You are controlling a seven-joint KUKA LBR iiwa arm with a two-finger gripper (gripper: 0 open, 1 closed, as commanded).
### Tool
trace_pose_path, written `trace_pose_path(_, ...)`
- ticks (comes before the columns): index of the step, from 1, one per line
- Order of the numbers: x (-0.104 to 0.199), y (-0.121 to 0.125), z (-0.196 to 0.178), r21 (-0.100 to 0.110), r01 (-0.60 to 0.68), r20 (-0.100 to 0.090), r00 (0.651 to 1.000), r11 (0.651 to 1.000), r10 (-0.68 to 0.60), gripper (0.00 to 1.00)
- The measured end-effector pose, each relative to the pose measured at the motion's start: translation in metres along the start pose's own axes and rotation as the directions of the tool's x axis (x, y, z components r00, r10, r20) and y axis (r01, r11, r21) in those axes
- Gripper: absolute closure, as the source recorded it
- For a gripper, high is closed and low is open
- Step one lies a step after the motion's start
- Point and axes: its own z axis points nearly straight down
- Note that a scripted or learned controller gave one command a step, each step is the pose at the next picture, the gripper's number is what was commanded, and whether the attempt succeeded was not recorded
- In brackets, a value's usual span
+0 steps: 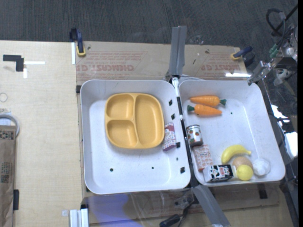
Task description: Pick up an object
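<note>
The left bin [94, 169] holds a yellow three-part plate [135, 120] and a small dark red packet [169, 137] leaning at its right wall. In the right bin [255, 105] two orange carrots [205, 100] [207, 110] lie side by side at the back left. A small printed can [193, 135] stands below them, with a pink packet [202, 156] in front of it. At the front right cluster a banana [235, 152], a black-and-white carton [219, 172], a lemon [245, 172], a beige round item [241, 161] and a white ball [261, 166].
A grey bar [178, 51] rises behind the seam between the bins. Clamps [77, 41] [241, 54] hold the cardboard sheet behind them. Cables and metal fittings [280, 46] sit past the right bin's far corner. A brown bag [7, 174] lies at the far left.
</note>
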Motion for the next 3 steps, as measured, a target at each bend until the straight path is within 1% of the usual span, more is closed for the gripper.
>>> trace_pose_path(1,0.058,-0.055,0.121,0.001,0.102,-0.001,0.995,0.995,-0.102,0.00)
trace_pose_path(2,0.066,-0.131,0.170,0.000,0.351,-0.002,0.936,0.936,-0.351,0.00)
trace_pose_path(3,0.096,-0.147,0.190,-0.011,0.167,0.002,0.986,0.986,-0.167,0.00)
